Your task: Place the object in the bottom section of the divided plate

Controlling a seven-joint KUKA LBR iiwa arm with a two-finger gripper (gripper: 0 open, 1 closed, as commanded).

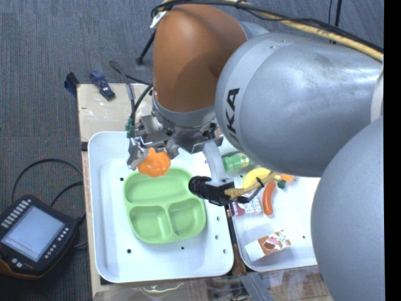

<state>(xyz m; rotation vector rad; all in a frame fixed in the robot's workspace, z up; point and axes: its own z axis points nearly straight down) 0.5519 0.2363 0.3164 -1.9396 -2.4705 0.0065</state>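
A light green divided plate [164,209] lies in the left white bin [106,231], with one long section at the top and two smaller sections at the bottom. My gripper [150,158] hangs over the plate's upper left rim, reaching down from the big grey and orange arm. An orange, rounded object [154,163] sits between its fingers, just above the plate's top section. The gripper is shut on that object.
The right bin [294,256] holds a green bottle [236,162], a yellow banana-like item [254,178], an orange-red sausage-shaped item [269,199] and a small white carton [270,243]. A teach pendant [31,234] lies on the floor at left. The arm covers the upper right.
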